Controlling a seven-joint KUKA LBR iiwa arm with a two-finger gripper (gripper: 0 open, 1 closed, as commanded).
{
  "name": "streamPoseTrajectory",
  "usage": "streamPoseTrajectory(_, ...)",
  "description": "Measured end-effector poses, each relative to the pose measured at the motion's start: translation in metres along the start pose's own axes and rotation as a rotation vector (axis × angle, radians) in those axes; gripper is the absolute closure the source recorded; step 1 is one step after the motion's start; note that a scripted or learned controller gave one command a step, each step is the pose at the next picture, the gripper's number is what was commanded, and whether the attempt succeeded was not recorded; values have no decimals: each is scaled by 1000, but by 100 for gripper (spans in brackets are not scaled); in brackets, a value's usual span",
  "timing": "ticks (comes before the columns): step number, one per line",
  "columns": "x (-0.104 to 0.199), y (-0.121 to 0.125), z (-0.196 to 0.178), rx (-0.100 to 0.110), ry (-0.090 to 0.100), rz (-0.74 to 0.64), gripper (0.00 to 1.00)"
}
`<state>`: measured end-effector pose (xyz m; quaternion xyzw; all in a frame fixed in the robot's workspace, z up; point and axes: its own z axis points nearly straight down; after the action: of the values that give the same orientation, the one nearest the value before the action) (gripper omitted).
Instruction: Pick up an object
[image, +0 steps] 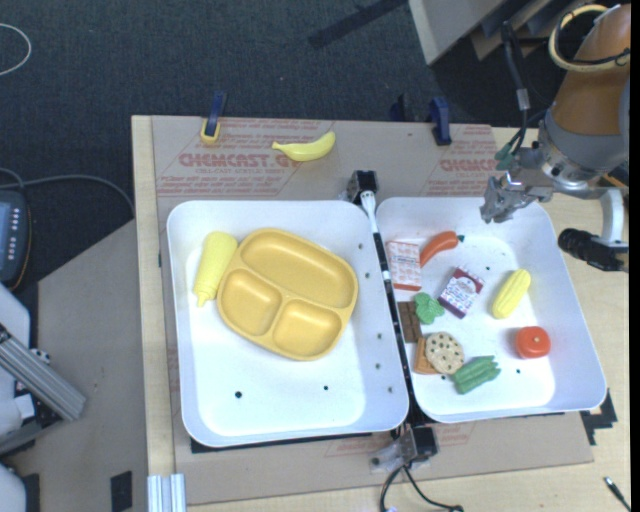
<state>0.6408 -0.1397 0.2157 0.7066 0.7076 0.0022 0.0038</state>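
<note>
the gripper (497, 207) hangs over the far edge of the right bin (572, 300); if its fingers are spread i cannot tell; the carrot (439, 246), nearest, lies toward the left, long axis slanted.

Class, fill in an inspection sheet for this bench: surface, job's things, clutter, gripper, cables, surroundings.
Surface: board bearing the left bin and right bin.
Job's things: right bin holds carrot, corn, tomato, cookie, broccoli, pea pods, red-and-white packet, purple box.
Clutter: yellow tray and yellow bottle in left bin; banana on board.
Gripper: gripper over right bin's far edge, nothing visibly held.
Cables: cable at left; wires at front.
Surroundings: dark carpet.
</note>
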Motion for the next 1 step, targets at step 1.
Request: streamPoseTrajectory(1, 0, 1, -10, 4, 1, 1, 100)
